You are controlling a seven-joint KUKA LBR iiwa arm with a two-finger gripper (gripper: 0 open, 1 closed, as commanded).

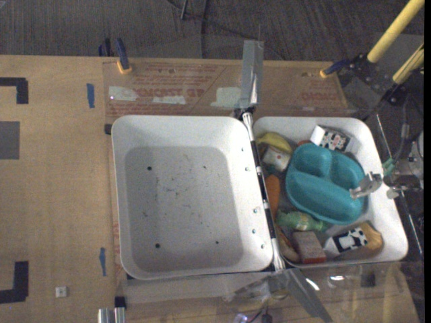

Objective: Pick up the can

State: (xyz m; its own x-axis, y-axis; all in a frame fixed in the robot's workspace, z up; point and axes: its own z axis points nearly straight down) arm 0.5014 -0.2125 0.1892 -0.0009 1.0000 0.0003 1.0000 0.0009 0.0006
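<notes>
You have two white bins side by side: the left bin [182,194] holds nothing you'd want, and the right bin [387,227] carries all the clutter, so the pick is not yet done and the whole grasp is left. The biggest item there is a teal plate [323,184], tilted over the pile. The gripper [367,185] sits at that plate's right edge, near the bin's right wall; you cannot tell from here how it stands. The can [276,157] lies near the divider, beside a banana [275,140] and above a carrot [273,192], well apart from the gripper across the plate.
</notes>
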